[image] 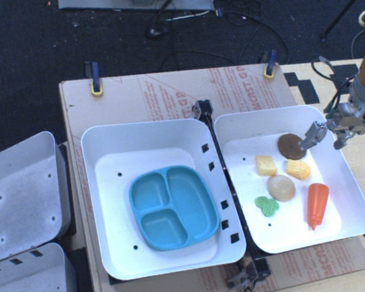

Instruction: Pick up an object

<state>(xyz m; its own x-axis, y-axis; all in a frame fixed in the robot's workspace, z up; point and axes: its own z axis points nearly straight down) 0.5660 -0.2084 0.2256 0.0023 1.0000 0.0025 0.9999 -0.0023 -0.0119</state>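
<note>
The right bin (pixel 349 175) holds several toy foods. A brown disc (pixel 290 146) lies at the back, with a yellow cube (pixel 266 164) and a ridged yellow piece (pixel 298 169) in front of it. Nearer the camera lie a tan round piece (pixel 281 188), a small green piece (pixel 266 205) and an orange carrot (pixel 316 204). My gripper (pixel 324 139) hangs over the bin's far right side, just right of the brown disc. Its fingers are open with nothing between them.
The left bin (pixel 102 184) holds a blue divided tray (pixel 174 206). A black divider (pixel 223 183) runs between the two bins. Cardboard (pixel 151 96) covers the bench behind them, held by two clamps. White lids (pixel 18 193) lie off to the left.
</note>
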